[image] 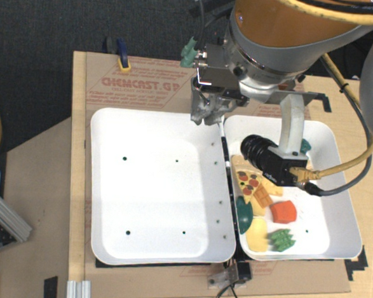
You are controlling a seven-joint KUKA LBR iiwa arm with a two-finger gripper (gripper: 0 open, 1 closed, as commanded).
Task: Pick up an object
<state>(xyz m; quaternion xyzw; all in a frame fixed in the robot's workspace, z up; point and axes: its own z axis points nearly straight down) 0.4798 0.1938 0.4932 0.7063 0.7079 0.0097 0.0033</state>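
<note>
Looks like the approach stage, nothing grabbed yet. End effector (pixel 208 115) hanging over the far end of the seam between the two bins, fingers pointing down and looking narrow, nothing between them as far as the view lets on. All the pickable stuff sitting in the right bin (pixel 332 251), bunched along its left wall: pizza slice toy (pixel 253 185) in the middle, dark green piece (pixel 243 213) just nearer, yellow piece (pixel 257 233) at the near end, green leafy bit (pixel 282 238) beside it, red block (pixel 283 211) a little right of the pile. Left bin (pixel 107 190) bare apart from a few dots. Black camera-ish unit (pixel 271 162) on the wrist hiding part of the pile, so hard to tell what's under it. Best bet, probably: go for the red block, standing slightly apart with room on its sides. Worth opening wider before dropping, coming straight down, and keeping off the bin wall, since the wall-huggers look easy to fumble.
</note>
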